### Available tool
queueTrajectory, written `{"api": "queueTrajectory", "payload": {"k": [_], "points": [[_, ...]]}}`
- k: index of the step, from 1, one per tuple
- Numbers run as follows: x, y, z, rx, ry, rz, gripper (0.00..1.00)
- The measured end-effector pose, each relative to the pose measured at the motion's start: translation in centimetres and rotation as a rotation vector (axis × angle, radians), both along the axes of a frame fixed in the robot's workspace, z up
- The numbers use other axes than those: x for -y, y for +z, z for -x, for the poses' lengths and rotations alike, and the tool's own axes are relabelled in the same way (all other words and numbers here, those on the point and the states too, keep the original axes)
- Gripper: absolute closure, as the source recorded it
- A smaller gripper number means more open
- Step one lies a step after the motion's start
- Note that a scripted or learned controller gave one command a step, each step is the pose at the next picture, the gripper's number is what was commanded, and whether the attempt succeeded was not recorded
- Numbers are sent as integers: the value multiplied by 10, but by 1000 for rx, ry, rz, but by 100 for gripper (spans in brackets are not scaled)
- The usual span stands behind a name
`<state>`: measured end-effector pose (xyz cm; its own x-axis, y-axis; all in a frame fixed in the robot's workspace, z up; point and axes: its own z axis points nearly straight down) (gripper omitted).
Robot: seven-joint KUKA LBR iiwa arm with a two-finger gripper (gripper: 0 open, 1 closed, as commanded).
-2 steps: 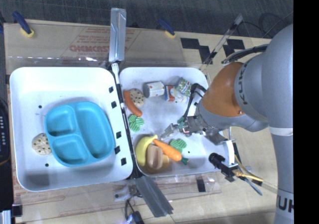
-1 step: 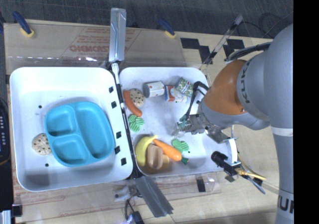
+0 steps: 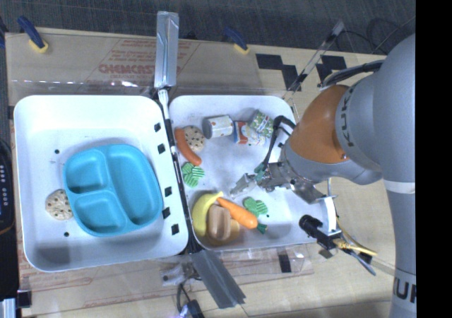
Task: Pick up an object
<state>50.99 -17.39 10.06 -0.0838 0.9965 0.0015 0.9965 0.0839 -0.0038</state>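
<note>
Gripper: the gripper [image 3: 248, 182] sits low in the right bin [image 3: 233, 106], right of centre in the frame, at the end of the grey arm [image 3: 367, 126] with its orange band [image 3: 318, 133]; its metal fingers point left, but whether they are apart or together I cannot tell (too small and cluttered).
Hold: nothing shows between the fingers.
Nearest thing: a green leafy toy [image 3: 256, 205] lies just below the gripper, beside the carrot [image 3: 238, 213].
Lower left of the right bin: carrot lying across a yellow banana [image 3: 203, 208] and a tan bread roll [image 3: 218, 225] — all three touching.
Left edge of the right bin: a sausage [image 3: 186, 148] next to a cookie [image 3: 195, 141], with a green striped piece [image 3: 193, 175] below them.
Top of the right bin: a small grey can [image 3: 219, 126], and to its right a small carton [image 3: 243, 133] and a green-patterned packet [image 3: 260, 124] — close together.
Left bin [image 3: 42, 112]: a blue divided plate [image 3: 111, 189] in the middle, a second cookie [image 3: 59, 204] just left of it.
</note>
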Motion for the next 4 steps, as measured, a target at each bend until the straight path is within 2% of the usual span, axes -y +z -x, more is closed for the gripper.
{"api": "queueTrajectory", "payload": {"k": [1,2,3,4], "points": [[-35,-10,33,2,69,0,0],[-33,-1,32,1,71,1,100],[-33,-1,32,1,70,1,0],[-52,-11,-89,1,200,-1,0]]}}
